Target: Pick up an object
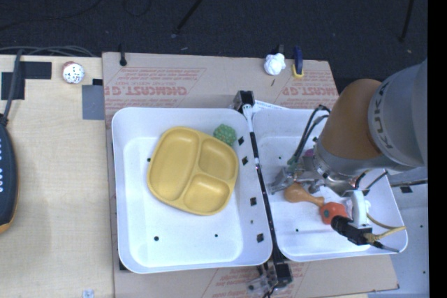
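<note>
Your arm (363, 129) is the closest thing to the lens. Its grey body and orange band come in from the right and hang over the right bin (279, 248). Below it the gripper (285, 179) sits low over that bin's floor, close to the divider between the two bins. Whether it is released or clenched you cannot tell from this angle, and nothing can be seen held in it.

Just beside the gripper, on its near side, lies a tan drumstick-shaped object (300, 194) flat on the white floor. Its thick end points toward the divider, and an orange piece (333, 211) lies at its narrow end.

In the left bin (133, 234) you have a yellow divided plate (193, 169) with three compartments, lying slightly askew. A green lump (225, 133) sits at the plate's far right corner, touching or nearly touching its rim.

Both bins rest on a printed cardboard sheet (174, 80). On its far edge sit a small white crumpled thing (274, 64) and, just beside it, a blue-and-yellow item (298, 63). A speckled white ball (72, 72) lies on the pale bench (49, 206) to the left, well apart from the bins.
</note>
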You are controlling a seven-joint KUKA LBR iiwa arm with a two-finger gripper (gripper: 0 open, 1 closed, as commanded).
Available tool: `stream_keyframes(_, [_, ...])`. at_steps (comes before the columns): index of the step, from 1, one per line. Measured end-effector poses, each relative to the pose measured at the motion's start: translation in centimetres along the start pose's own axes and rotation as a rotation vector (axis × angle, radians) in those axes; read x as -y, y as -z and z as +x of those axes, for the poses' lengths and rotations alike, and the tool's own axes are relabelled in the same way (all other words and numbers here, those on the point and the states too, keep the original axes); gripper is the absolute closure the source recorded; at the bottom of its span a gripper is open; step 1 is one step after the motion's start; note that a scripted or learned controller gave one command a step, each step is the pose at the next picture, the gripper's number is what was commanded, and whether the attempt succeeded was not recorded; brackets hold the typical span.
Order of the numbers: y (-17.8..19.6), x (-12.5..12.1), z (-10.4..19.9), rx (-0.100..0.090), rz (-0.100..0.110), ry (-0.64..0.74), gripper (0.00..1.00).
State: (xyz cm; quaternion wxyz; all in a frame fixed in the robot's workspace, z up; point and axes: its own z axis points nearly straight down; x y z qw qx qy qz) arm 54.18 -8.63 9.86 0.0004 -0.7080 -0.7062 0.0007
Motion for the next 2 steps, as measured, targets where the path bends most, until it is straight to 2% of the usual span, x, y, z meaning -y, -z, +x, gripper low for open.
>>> stream_keyframes(1, [0.8, 0.1, -0.2, -0.002, 0.004, -0.010, 1.00])
stream_keyframes(2, [9.4, -3.1, 8.3, -0.003, -0.008, 0.011, 1.00])
